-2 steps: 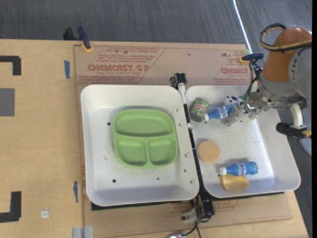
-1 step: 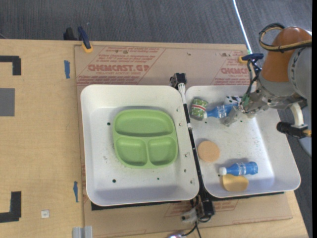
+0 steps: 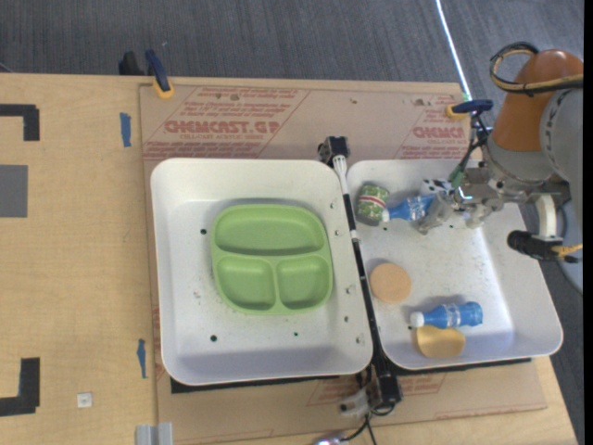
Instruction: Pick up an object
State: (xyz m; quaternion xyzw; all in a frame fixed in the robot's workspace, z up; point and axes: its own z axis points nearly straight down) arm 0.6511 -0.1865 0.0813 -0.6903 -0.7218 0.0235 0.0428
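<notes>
The end effector (image 3: pixel 434 213) hangs low in the right bin (image 3: pixel 533 327), right at a small blue bottle (image 3: pixel 408 209), though I can't tell its state, so nothing looks lifted yet.

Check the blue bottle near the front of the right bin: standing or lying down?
Lying down. The blue bottle rests on its side on the right bin floor, white cap pointing toward the left bin, beside a tan piece.

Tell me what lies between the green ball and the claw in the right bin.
In the camera view, a small blue bottle lies between the green ball and the claw, its far end right at the claw.
</notes>
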